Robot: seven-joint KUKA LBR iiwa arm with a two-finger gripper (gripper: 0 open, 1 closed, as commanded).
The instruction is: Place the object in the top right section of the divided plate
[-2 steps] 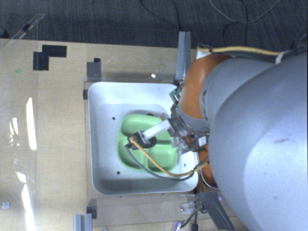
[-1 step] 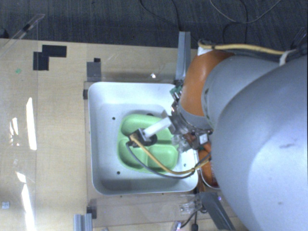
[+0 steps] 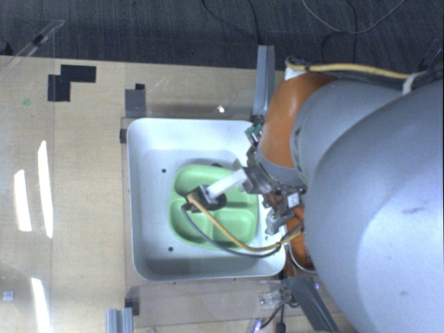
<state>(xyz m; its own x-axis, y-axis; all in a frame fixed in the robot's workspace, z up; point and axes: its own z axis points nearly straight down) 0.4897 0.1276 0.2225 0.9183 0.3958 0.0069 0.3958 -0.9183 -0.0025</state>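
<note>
My grey arm (image 3: 374,207) comes in from the right, its orange band (image 3: 281,116) bulging just above my wrist (image 3: 269,171). My gripper (image 3: 279,210) sits low at the arm's left edge, largely tucked beneath my own bulk.

Plate (image 3: 189,184) light green; bin (image 3: 149,193) plain white; arm (image 3: 374,207) grey, band (image 3: 281,113) orange; bench (image 3: 83,207) pale wood-tone; tape marks (image 3: 69,80) black; floor (image 3: 139,12) dark grey.
</note>
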